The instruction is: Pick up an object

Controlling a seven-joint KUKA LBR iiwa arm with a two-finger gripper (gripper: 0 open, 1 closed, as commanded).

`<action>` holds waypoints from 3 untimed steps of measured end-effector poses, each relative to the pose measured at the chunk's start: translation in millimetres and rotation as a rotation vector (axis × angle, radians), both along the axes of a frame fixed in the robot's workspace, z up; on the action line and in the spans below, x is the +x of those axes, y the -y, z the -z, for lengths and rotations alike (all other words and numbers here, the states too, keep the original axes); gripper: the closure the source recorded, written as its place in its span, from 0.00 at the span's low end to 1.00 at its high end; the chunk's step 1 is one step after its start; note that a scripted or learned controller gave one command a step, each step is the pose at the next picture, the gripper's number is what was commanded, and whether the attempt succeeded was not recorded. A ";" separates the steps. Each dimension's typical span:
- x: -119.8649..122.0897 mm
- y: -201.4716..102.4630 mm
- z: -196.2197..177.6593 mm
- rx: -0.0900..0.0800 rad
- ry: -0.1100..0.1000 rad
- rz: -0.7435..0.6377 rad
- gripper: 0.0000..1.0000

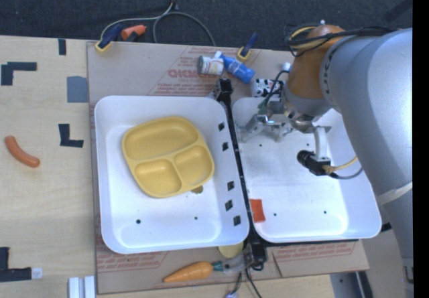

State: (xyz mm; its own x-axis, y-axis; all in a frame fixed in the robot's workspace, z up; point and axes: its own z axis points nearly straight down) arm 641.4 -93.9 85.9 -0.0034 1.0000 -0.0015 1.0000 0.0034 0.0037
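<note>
Fingers apart on the gripper, nothing between them.
I judge the yellow plate light, stiff, slick; grip its rim.

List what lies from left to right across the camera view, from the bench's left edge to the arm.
Orange sausage → yellow divided plate in the left bin → small orange block in the right bin → gripper → grey arm.

The arm runs off the right edge and covers much of the right bin. The gripper is too blurred to read. A small brown thing peeks from under the yellow plate.
</note>
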 end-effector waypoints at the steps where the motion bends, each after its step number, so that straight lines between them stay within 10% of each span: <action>1: 28.4 5.9 0.5 0.001 -0.002 0.001 0.00; 2: 27.9 6.0 -9.9 -0.001 -0.001 0.000 1.00; 3: -20.9 -96.7 -108.2 0.005 -0.004 -0.004 1.00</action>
